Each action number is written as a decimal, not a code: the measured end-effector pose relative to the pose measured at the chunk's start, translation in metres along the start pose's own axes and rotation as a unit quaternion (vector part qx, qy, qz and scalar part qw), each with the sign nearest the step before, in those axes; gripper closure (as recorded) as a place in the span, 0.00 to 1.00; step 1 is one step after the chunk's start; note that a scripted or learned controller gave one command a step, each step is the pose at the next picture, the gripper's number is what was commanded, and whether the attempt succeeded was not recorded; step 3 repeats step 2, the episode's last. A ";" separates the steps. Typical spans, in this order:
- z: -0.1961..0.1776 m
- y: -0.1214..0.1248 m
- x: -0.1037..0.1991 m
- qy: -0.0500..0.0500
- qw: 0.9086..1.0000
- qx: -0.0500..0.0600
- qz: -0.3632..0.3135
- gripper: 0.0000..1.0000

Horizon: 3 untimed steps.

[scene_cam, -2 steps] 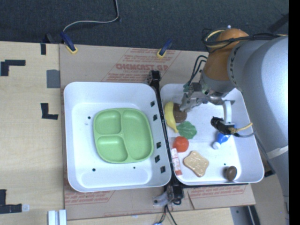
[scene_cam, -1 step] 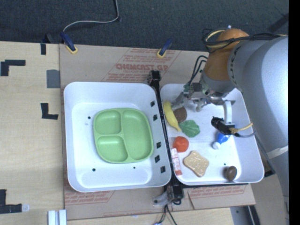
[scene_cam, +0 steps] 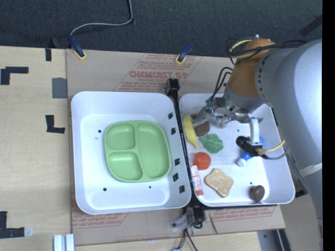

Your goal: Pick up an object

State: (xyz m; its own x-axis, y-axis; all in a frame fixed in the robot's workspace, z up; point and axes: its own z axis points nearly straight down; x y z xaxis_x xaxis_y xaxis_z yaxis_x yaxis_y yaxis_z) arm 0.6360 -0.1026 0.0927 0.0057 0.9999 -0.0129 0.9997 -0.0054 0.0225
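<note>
The claw [scene_cam: 207, 118] is down in the right bin [scene_cam: 272, 190], right at a brown lump [scene_cam: 202, 128]; whether it is spread or pinched I cannot tell. This looks like the reach-and-grasp step. Just beside lie a yellow banana [scene_cam: 189, 132] and green leaf [scene_cam: 211, 142]; farther off, a tomato [scene_cam: 202, 160] and cracker [scene_cam: 219, 182]. Next comes a firm squeeze, then a straight lift

My bin's got a yellow banana [scene_cam: 190, 132], green leafy thing [scene_cam: 211, 143], red tomato [scene_cam: 202, 160], and a tan toast slice [scene_cam: 219, 182], all lying loose.
</note>
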 end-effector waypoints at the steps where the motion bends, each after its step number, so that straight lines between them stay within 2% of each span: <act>1: 0.005 -0.065 -0.001 0.005 1.000 0.010 -0.002 0.00; 2: -0.005 -0.065 -0.001 0.005 1.000 0.009 -0.003 1.00; 3: -0.005 -0.065 -0.001 0.005 1.000 0.009 -0.003 1.00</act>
